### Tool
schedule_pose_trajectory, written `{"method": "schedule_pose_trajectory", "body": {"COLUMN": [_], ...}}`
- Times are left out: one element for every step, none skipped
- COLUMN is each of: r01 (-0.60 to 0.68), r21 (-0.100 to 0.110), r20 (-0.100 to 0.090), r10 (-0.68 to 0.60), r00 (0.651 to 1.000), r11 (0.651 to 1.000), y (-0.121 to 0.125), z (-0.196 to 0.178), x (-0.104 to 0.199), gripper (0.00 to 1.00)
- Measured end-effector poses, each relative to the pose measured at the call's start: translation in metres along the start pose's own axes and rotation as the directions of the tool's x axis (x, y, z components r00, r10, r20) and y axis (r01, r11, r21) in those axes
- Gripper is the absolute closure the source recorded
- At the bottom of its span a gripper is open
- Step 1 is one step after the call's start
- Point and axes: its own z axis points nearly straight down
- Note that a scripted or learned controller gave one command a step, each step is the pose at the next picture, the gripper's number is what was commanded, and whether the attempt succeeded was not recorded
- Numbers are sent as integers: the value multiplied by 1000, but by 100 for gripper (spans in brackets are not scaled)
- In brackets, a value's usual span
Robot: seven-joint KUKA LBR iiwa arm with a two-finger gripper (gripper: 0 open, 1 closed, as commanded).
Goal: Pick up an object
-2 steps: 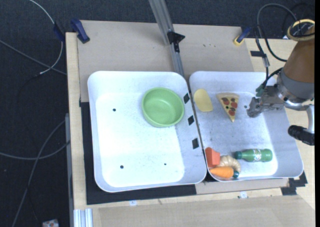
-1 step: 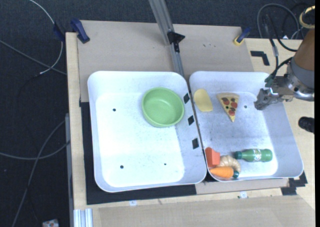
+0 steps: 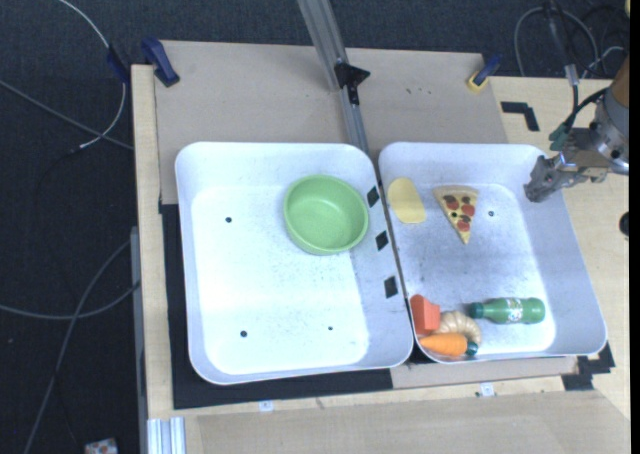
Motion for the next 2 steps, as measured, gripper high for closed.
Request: {"method": "schedule_pose_trajectory", "body": {"r01": [3, 3], "r21": [13, 16], "r20": [-7, -8], "r10": [-3, -3], "r00": [1000, 1000], "r11": [1000, 1000], "y": [-3, -12], "z": [1, -7], "x": [44, 91], "gripper": [100, 100]}}
